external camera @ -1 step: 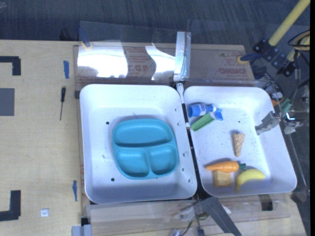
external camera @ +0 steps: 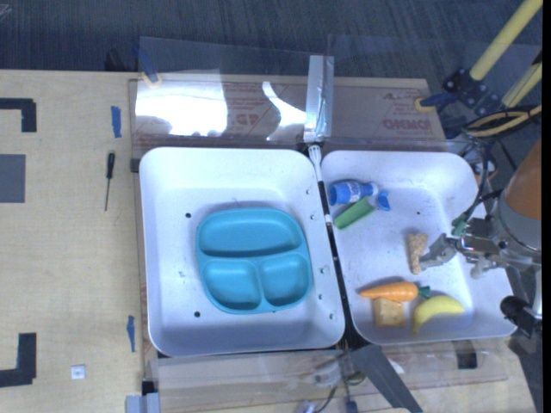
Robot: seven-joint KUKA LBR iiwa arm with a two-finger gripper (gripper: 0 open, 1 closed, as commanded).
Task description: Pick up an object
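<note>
The right bin (external camera: 405,172) holds several small things. A blue object (external camera: 351,192) lies on a green stick-shaped piece (external camera: 351,214) near the bin's back left. A tan biscuit (external camera: 417,251) lies mid-bin. An orange carrot (external camera: 389,292), a tan block (external camera: 388,313) and a yellow banana (external camera: 437,309) sit along the front. My gripper (external camera: 456,249) hangs low at the bin's right side, just right of the biscuit and above the banana. Nothing shows held in it.
The left bin (external camera: 164,179) bears a blue divided tray (external camera: 252,258). A clear plastic sheet and cardboard (external camera: 258,106) stand behind both bins. Yellow poles and cables (external camera: 499,50) crowd the back right corner. A screwdriver (external camera: 108,179) lies on the wooden bench to the left.
</note>
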